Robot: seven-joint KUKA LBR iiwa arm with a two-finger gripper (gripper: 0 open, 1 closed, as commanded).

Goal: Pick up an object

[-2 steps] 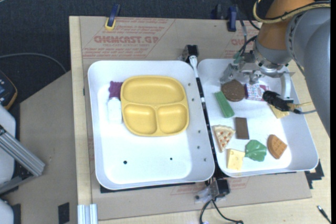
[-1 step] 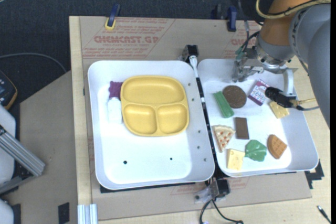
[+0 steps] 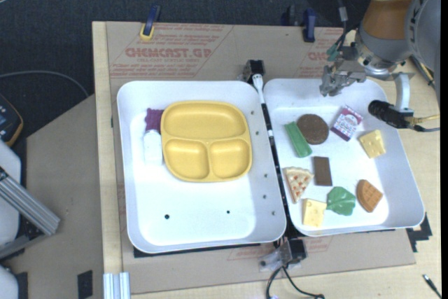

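Up at the far edge of the right bin [image 3: 413, 201], the gripper [image 3: 334, 82] hangs above bare white floor near the far left corner, with nothing between its fingers; whether they are spread or closed I cannot tell. Toy foods lie further toward the near edge: a brown cookie [image 3: 312, 129] beside a green bean pod [image 3: 298, 139], a pink packet [image 3: 346, 123], a cheese wedge [image 3: 373, 143], a chocolate bar [image 3: 322, 171], a pizza slice [image 3: 299, 183], a green leaf [image 3: 341, 200] and a croissant [image 3: 369, 195]. A yellow divided plate [image 3: 206, 139] sits in the left bin [image 3: 210, 227].
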